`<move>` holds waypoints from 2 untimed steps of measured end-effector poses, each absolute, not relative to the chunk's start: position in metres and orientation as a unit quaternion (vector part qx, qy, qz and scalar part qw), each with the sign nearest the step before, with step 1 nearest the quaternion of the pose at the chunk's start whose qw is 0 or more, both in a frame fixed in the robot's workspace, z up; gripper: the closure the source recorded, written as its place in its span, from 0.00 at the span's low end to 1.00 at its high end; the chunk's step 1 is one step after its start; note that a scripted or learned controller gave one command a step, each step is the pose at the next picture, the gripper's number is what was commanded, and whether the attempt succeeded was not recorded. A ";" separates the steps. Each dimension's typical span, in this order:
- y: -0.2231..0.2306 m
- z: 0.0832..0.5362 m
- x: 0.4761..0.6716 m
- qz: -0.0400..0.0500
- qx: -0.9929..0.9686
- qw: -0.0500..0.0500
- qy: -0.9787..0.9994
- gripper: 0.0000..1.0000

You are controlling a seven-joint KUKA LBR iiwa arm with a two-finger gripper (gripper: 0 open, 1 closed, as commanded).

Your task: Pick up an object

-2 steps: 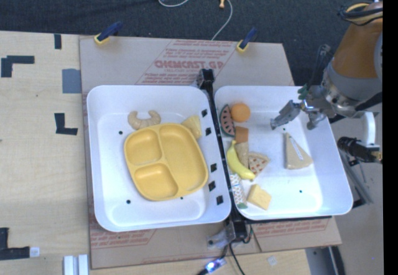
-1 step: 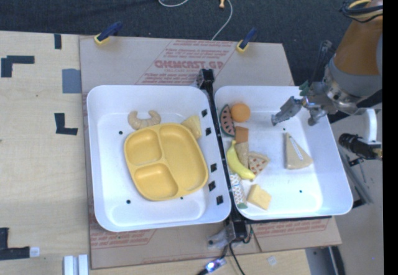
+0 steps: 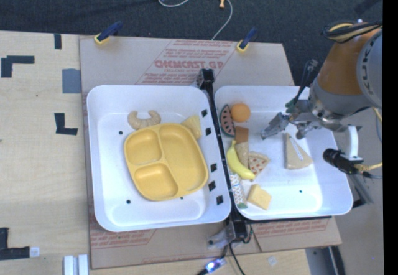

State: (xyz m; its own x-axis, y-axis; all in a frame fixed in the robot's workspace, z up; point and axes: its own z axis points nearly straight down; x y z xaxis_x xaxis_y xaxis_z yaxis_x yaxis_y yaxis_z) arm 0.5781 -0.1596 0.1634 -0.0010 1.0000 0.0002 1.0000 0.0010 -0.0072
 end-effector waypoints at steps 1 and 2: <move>-0.153 0.118 0.574 0.002 -0.706 0.002 -0.708 0.00; -0.152 0.083 0.574 0.001 -0.706 0.000 -0.708 0.00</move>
